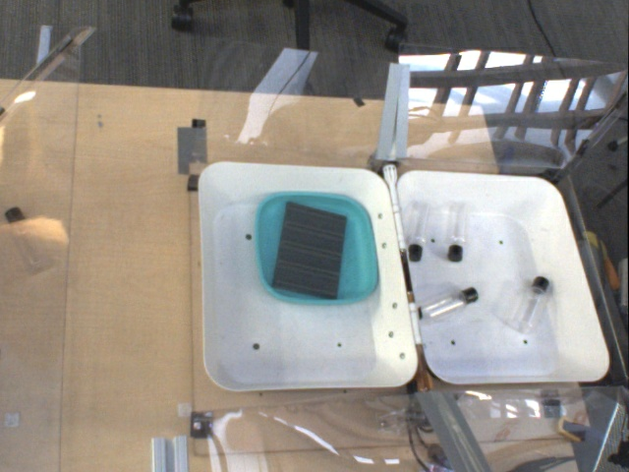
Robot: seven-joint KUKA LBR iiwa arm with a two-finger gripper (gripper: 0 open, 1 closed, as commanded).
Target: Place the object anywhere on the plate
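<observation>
Clear plastic vial with black cap (449, 304) lying in right white bin (511, 354): probably light, stiff, slick, rolls easily. Best pinched mid-barrel, then over to rounded teal plate (266, 236). Can't tell gripper state

Place: a lab or robot test room is showing here.
Bench: a pale wooden bench (108, 293) is filling most of the view, with clear panels glinting over it.
Bins: two white bins (295, 362) are sitting side by side at centre, clamped by metal brackets (193, 150).
Vials: clear vials (447, 304) with black caps are lying in the 3 o'clock bin.
Floor: grey carpet (118, 8) is running along 12 o'clock.
Chair: an office chair base (295, 3) on castors is standing at 12 o'clock.
Frame: a metal frame (531, 87) is catching light at 2 o'clock.
</observation>
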